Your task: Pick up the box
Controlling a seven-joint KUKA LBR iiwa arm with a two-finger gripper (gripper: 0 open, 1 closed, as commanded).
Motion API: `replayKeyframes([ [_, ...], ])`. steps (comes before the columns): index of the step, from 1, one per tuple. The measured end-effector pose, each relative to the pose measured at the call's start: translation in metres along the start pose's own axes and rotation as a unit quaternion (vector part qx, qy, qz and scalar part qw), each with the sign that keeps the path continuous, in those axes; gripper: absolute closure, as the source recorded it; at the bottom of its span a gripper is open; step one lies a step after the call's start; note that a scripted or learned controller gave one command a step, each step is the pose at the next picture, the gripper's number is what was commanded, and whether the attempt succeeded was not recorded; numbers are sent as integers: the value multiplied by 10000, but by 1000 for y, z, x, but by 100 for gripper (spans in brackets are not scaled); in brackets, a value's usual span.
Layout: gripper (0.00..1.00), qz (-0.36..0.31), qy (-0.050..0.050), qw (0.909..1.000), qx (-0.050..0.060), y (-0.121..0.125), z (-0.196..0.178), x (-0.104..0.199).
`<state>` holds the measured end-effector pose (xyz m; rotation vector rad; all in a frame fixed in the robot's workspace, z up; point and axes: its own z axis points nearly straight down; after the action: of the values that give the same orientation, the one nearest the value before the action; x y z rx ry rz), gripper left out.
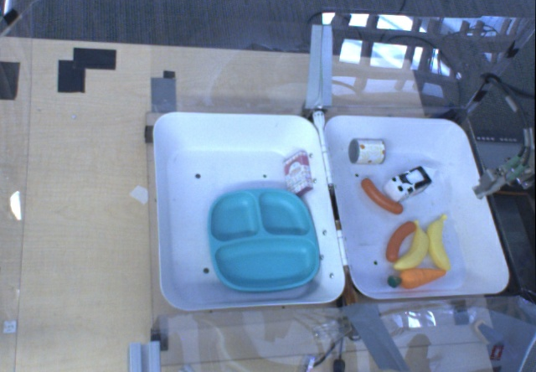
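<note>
The box (297, 172) is small, red and white, and lies in the left bin (180, 194) against its right wall, just above the teal divided plate (264, 239). My gripper (505, 174) is at the far right of the camera view, over the right rim of the right bin (465, 152). It is far from the box, with the whole right bin between them. Nothing shows in its grasp.
The right bin holds a small can (367, 151), a black-and-white toy cow (408, 183), two sausages (381, 196), bananas (429, 245) and a carrot (416, 278). A ridge (328, 194) divides the two bins. Bare wooden bench (75, 194) spreads to the left.
</note>
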<state>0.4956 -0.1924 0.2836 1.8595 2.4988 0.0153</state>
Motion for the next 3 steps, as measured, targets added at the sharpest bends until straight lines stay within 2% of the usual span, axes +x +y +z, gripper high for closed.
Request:
replayKeyframes([
  [1, 100, 176, 51, 9998, 91, 49, -13, -28],
  [2, 100, 408, 49, 9991, 91, 162, -18, -61],
  [3, 100, 1608, 48, 9869, 113, 99, 15, -35],
])
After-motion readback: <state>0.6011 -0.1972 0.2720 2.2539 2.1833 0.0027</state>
